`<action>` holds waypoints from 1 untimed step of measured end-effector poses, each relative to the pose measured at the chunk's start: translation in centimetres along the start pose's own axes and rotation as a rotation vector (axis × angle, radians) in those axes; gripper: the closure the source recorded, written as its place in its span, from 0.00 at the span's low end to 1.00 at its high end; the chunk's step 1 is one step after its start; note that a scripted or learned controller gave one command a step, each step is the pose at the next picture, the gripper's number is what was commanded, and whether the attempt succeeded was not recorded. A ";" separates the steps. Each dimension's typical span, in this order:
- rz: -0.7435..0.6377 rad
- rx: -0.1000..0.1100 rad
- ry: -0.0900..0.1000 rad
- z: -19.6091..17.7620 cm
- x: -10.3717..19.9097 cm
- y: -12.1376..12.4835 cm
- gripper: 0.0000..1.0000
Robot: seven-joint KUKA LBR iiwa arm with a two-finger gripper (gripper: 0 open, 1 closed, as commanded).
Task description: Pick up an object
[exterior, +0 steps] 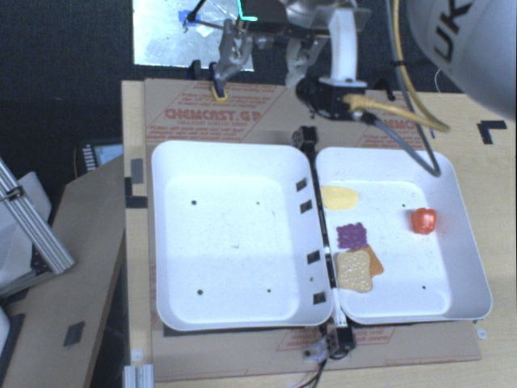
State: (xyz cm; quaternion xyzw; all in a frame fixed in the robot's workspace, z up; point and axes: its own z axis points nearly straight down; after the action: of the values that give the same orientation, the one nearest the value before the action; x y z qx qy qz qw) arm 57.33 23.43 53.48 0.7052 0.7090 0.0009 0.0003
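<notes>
ITEM LOG, pick task, one object wanted.

Right bin, contents:
- Yellow piece: flat, oval-ish, near the divider side, upper part of bin. Prob. light, thin; lies low on the floor, little for fingers to bite. Poor first pick.
- Purple piece: small, squarish, rough-edged, just below the yellow one, apart from it. Looks light, maybe soft. Low profile.
- Tan cracker-like piece: flat slab, speckled, lying partly over an orange slab that shows at its right edge. Touching or overlapping; can't tell which is fully on top. Likely stiff but thin; a pinch may drag both.
- Red-orange round piece: stands well apart from the rest, toward the right wall. Tallest of the lot, rounded. Judged light, fairly firm, possibly smooth, so may roll or squirt out. Best candidate: open floor all round, take across its widest part, fingers straddling, centred.

Left bin: white, shallow; dark dots on floor only.

Gripper: up beyond the far rims of the bins, over the cardboard sheet on the bench, well away from every item. Two fingers hang apart, released, nothing between them.

Status: no pick begun, by my reading. Next needs travel toward the right bin, then descent.
</notes>
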 end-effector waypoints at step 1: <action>-0.002 -0.003 0.001 -1.2 0.0 0.0 1.00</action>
State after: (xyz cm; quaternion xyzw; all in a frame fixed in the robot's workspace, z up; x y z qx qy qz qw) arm 57.34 23.46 54.64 0.7044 0.7098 0.0024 0.0008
